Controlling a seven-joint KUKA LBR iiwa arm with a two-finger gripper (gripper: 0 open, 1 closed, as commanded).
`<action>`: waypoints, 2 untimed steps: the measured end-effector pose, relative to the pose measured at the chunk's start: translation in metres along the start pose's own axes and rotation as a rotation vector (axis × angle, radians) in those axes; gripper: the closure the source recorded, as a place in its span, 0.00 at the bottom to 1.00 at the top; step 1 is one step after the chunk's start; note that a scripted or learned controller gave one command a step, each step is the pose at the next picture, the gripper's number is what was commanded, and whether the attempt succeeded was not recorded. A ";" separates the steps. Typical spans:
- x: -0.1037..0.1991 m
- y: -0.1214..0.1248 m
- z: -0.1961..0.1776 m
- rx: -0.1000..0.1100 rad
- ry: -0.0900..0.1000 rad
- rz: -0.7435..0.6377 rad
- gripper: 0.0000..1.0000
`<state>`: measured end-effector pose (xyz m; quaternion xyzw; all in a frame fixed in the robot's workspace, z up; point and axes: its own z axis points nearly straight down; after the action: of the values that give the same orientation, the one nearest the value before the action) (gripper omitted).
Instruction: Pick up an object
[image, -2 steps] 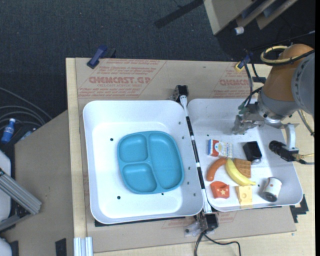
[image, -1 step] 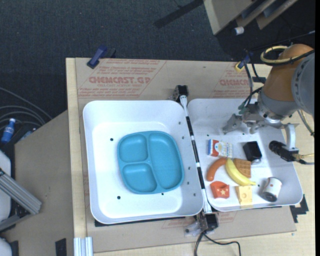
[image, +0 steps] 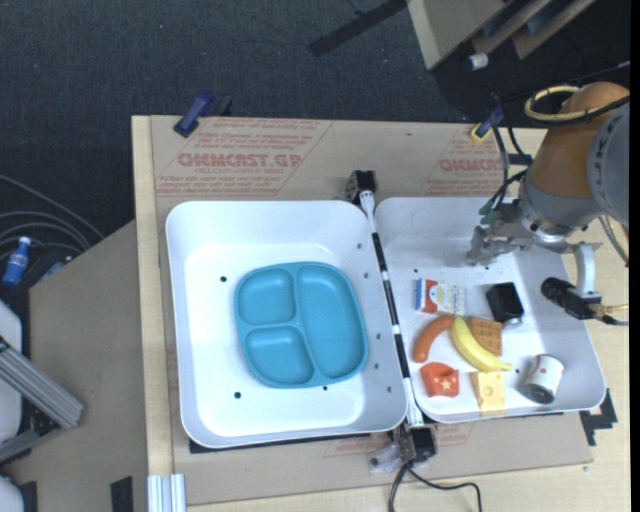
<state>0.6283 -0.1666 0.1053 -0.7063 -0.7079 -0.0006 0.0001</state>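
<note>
White plastic forms both bins: the left bin (image: 190, 300) carries a blue divided plate (image: 298, 323) lying flat near its middle, and the right bin (image: 420, 225) carries the loose items. I see the gripper (image: 488, 243) low over the far part of the right bin, with the arm (image: 572, 160) reaching in from the right; I cannot tell how the jaws stand, and I see nothing between them. Toward the near side, apart from the gripper, I note a small white carton (image: 441, 296), a black block (image: 505, 302), a sausage (image: 431, 337), a banana (image: 472, 345) lying across a waffle (image: 488, 333), a red piece (image: 440, 380), a yellow cheese wedge (image: 490, 388) and a small can (image: 540, 377) on its side.
</note>
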 end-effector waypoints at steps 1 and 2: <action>0.000 0.001 -0.010 -0.002 0.000 -0.001 1.00; 0.000 0.001 -0.021 -0.004 -0.001 -0.001 1.00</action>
<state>0.6295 -0.1663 0.1258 -0.7059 -0.7083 -0.0018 -0.0015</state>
